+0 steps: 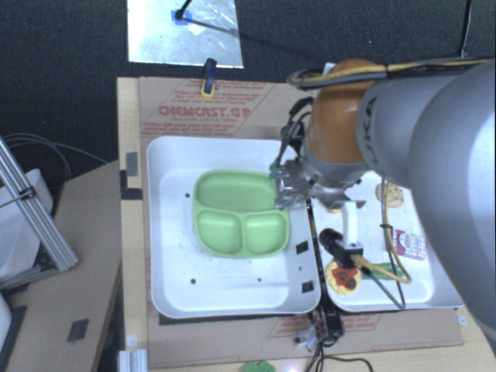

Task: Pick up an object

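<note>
Green tray (240, 213) long axis left-right, gripper (285, 188) at right rim.

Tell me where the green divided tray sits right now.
The green divided tray lies in the left white bin, toward its right side, directly beside the end effector.

Pale green three-compartment plastic plate (240, 213) in plain white shallow bin (167, 231); grey arm (434, 146) with orange band (337, 126); red-lettered tan cardboard sheet (203, 107).
</note>
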{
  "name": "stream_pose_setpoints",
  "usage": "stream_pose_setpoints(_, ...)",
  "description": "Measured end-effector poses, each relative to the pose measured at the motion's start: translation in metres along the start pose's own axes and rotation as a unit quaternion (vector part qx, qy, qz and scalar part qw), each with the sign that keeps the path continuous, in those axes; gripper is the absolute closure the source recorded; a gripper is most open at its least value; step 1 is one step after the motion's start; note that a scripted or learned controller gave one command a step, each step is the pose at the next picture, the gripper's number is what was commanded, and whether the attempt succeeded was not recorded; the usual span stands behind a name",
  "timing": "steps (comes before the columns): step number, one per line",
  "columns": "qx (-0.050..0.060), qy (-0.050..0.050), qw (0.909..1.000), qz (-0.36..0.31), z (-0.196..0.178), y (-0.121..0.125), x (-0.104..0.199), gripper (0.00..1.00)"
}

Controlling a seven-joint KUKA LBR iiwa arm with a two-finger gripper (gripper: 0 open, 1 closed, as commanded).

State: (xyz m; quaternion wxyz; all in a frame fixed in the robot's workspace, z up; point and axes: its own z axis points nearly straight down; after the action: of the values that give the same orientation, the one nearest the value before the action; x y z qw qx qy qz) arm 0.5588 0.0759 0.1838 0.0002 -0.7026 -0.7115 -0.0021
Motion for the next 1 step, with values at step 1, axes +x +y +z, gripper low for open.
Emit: stream_pose_setpoints(1, -0.001, -0.002, 1.0, 0.007, -0.0389, 0.0199, -0.0423, 1.0)
